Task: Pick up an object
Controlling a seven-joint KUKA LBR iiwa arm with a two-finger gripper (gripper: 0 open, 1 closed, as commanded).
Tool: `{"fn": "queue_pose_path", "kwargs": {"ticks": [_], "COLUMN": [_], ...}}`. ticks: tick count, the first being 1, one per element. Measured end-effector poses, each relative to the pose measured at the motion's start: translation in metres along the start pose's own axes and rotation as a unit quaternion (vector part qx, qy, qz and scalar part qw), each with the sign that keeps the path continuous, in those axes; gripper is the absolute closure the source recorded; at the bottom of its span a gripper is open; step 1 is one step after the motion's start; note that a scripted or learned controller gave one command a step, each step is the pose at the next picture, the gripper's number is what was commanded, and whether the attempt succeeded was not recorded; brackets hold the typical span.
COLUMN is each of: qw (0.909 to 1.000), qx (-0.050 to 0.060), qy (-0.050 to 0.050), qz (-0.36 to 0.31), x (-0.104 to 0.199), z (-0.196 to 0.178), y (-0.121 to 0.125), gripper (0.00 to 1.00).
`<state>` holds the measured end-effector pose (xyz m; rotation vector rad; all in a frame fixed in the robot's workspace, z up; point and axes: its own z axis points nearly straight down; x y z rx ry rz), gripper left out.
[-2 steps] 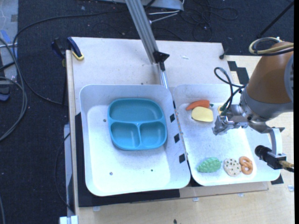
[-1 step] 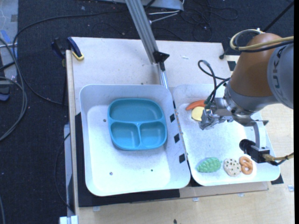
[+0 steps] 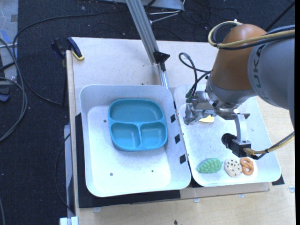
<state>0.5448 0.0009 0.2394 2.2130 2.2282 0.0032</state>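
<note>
Bench [image 3: 117, 55] with white bins [image 3: 93, 172], dark floor [image 3: 33, 32]

We see two white bins: the left bin [image 3: 93, 172] bears a light blue plate [image 3: 138, 124] with three compartments, and the right bin [image 3: 262, 139] has faint speckles on its floor. Near its front edge lie a bumpy green piece [image 3: 209, 165], a cream cookie with dark spots [image 3: 232, 168] and an orange-brown pretzel [image 3: 247, 166]. Something pale yellow [image 3: 206, 119] shows under the grey arm [image 3: 276, 74], whose band [image 3: 234, 60] is orange. The bench [image 3: 108, 60] is beige, the floor [image 3: 33, 55] black.
</note>
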Motion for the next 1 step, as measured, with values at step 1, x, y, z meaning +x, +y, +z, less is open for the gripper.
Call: {"fn": "queue_pose_path", "kwargs": {"ticks": [1], "qw": [1.0000], "qx": [0.000], "qy": [0.000], "qz": [0.000], "x": [0.0586], "z": [-0.0050], "y": [0.0148], "gripper": [1.00]}}
